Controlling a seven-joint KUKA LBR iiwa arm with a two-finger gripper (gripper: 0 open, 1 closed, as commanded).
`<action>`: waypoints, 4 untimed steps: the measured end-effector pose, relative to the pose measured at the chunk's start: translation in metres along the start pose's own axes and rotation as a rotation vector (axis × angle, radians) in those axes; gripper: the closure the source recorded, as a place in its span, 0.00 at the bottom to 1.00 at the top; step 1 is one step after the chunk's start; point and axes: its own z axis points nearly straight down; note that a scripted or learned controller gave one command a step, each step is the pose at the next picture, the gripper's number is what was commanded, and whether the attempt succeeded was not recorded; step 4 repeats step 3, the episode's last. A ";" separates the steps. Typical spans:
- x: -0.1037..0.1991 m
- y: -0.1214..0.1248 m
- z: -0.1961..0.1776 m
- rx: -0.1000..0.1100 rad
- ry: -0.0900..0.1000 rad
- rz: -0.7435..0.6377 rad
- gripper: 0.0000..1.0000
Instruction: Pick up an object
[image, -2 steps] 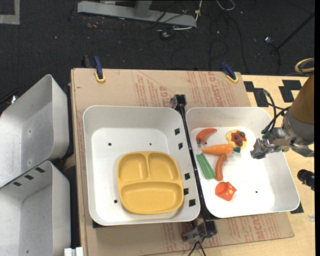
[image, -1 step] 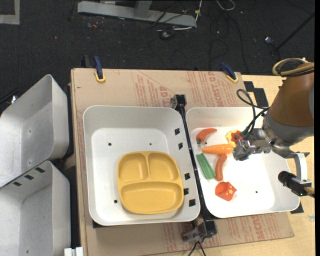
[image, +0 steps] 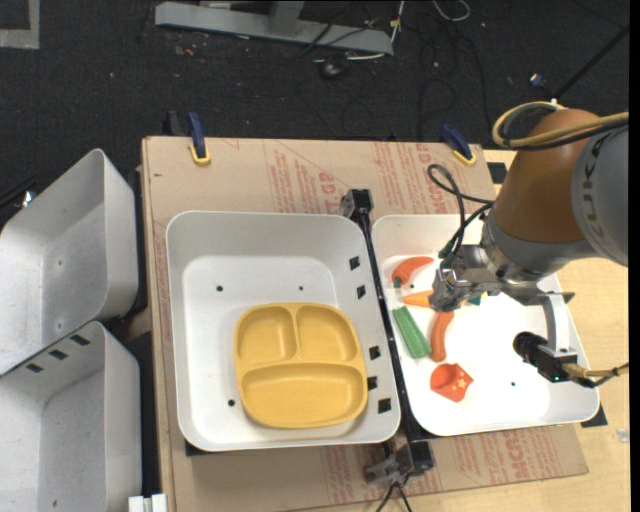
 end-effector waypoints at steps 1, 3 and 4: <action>0.047 0.011 -0.010 0.000 -0.001 0.002 1.00; 0.153 0.019 -0.028 0.002 -0.001 0.003 1.00; 0.153 0.019 -0.028 0.002 -0.001 0.003 1.00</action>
